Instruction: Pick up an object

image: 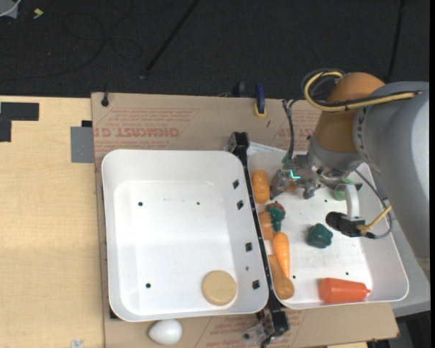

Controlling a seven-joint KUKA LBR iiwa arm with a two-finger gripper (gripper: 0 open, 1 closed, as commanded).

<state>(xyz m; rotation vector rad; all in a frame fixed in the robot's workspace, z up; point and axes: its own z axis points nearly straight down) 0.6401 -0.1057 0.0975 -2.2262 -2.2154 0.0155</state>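
Claw (299, 182): low in the right bin (391, 267), beside an orange vegetable (260, 186)
Claw state: cannot tell

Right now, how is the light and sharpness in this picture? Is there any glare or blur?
Camera view: the light is even and soft; the left bin is bright white but keeps its detail, with no strong glare. The tan disc and orange carrot look fairly sharp. Around the tool the image is darker and cluttered, so small parts are hard to read. The background above the bench is almost black.
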